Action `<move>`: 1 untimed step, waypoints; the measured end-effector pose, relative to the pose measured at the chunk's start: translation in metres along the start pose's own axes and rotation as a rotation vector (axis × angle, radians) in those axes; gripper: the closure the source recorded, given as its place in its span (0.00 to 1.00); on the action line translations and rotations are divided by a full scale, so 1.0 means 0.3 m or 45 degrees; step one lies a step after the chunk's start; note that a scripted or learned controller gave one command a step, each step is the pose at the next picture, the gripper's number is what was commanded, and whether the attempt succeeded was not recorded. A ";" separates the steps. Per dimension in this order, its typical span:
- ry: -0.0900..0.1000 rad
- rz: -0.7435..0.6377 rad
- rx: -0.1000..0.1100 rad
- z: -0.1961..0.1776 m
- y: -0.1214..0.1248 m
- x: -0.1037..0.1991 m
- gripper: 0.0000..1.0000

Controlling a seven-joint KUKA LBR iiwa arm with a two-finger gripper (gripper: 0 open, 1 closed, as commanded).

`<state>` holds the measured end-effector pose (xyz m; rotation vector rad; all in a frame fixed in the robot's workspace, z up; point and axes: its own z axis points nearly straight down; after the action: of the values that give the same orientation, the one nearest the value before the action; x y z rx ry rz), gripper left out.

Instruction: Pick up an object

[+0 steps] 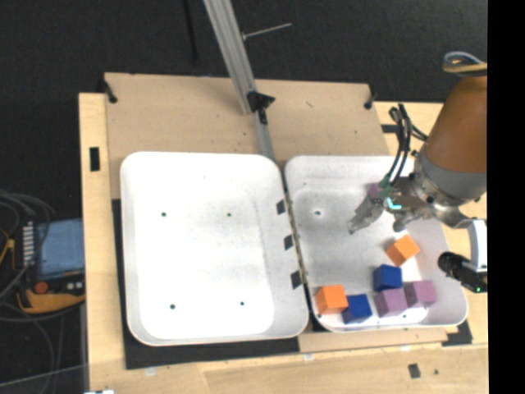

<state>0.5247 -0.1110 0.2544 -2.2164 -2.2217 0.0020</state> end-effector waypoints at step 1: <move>-0.002 0.004 -0.006 -0.007 0.002 -0.002 0.00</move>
<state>0.5254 -0.1116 0.2563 -2.2227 -2.2216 -0.0018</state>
